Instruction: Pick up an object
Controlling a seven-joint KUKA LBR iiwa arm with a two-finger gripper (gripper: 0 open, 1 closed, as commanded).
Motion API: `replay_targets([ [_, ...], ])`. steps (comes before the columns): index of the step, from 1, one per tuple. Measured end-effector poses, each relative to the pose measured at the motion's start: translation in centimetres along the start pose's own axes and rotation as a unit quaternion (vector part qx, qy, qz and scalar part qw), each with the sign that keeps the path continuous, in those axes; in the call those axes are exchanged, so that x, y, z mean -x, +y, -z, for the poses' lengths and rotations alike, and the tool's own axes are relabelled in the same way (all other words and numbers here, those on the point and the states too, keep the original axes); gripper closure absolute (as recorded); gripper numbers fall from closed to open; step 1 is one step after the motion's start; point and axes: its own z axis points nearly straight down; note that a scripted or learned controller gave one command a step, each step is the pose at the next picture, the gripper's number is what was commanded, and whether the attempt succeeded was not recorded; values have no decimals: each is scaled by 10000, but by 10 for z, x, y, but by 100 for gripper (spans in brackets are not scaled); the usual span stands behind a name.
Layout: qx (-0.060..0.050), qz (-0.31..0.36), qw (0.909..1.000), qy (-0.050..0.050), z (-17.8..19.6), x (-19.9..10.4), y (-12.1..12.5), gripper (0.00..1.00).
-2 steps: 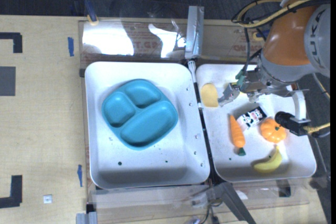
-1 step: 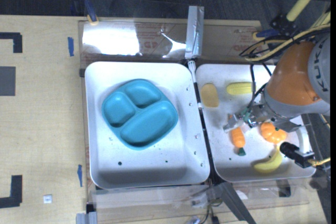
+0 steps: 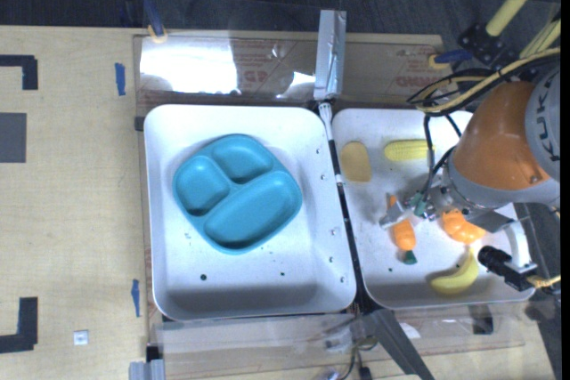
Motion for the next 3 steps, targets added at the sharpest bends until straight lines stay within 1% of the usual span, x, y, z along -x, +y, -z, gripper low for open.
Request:
replay_targets([
  [1, -18, -272, 9996, 40, 1, 36, -26, 0],
  [2, -83, -1599, 9871, 10, -2, 27, 3, 0],
  [3, 6, -1683, 9857, -45, 0, -7, -18, 0],
])
